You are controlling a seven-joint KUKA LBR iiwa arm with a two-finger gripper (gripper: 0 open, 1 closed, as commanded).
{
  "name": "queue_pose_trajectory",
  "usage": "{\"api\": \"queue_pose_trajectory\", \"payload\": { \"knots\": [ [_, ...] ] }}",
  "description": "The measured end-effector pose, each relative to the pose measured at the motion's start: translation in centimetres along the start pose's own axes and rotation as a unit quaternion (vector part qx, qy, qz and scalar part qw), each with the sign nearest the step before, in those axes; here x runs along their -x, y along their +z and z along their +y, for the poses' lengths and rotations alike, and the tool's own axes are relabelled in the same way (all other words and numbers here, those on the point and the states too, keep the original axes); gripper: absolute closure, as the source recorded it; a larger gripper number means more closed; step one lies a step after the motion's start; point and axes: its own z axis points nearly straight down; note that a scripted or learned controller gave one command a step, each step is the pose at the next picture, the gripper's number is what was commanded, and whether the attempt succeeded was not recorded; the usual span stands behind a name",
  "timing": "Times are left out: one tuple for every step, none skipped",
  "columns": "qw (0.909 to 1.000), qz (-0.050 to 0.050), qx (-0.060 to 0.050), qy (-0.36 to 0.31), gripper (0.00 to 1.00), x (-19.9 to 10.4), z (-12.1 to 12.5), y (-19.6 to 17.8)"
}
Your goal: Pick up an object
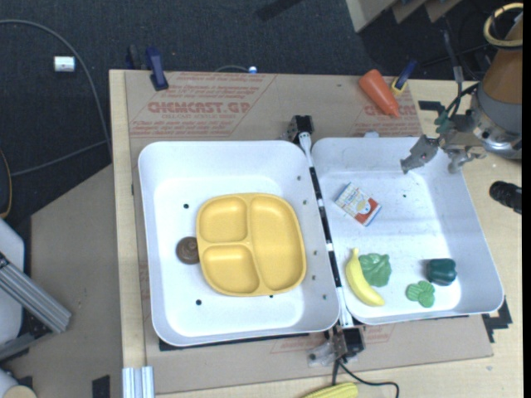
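Nearest the front edge of the right bin (477,222) lies a row of small things: a yellow banana (360,279) just inside the divider, a light green leafy vegetable (376,268) touching its right side, a small green sprig (421,293) further right near the front rim, and a dark green pepper (440,270) just beyond it toward the right wall. None of them is touched by the arm.

In the left bin (158,222) a yellow divided plate (250,244) with three compartments sits about in the middle, and a small brown round thing (188,250) peeks out from under its left edge.

Further back in the right bin, a small white and red packet (358,203) lies by itself, well apart from the front row.

Beyond that, at the far right corner of the right bin, the gripper (432,153) hangs over the rim, its two fingers spread apart with nothing between them. The grey arm (498,106) reaches in behind it from the right.

Farthest back, on the bare board (199,106) past the bins, an orange carrot (379,94) rests near a blue clip (156,68) on the opposite corner.
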Motion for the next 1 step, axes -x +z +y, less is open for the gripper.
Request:
{"api": "queue_pose_trajectory", "payload": {
  "knots": [
    [1.0000, 0.001, -0.001, -0.001, 0.00, -5.17, -0.58, 4.24]
  ]
}}
